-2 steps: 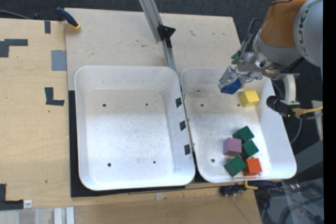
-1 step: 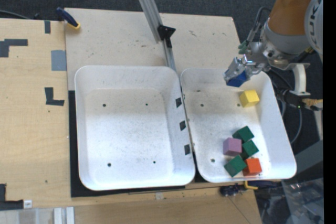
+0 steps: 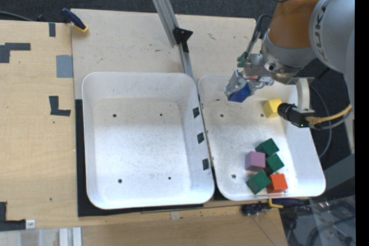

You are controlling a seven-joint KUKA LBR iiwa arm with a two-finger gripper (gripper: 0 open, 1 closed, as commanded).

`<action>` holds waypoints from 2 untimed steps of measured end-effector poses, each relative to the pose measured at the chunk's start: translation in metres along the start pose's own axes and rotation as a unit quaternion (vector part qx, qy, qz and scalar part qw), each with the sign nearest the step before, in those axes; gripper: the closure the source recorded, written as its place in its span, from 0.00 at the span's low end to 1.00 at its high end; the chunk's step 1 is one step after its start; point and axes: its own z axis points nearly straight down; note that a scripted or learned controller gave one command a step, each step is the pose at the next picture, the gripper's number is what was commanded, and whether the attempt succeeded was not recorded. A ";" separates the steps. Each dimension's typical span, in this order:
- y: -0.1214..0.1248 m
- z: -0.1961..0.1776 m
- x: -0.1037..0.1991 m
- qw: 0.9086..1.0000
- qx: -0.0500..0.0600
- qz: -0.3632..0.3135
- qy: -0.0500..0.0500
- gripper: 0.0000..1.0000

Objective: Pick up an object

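The gripper [image 3: 237,89] pinches a blue block [image 3: 238,94] up over the right bin [image 3: 222,173], away from the yellow block [image 3: 271,108].

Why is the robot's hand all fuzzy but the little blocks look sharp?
In the camera view, the end effector and the blue object at it are smeared, likely by motion; the purple block and orange block lie crisp, and soft, even light leaves only faint shadows in the right bin.
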 end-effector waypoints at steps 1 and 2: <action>-0.003 -0.004 0.057 1.000 0.000 -0.001 0.001 1.00; -0.004 0.011 0.118 1.000 0.001 -0.001 0.000 1.00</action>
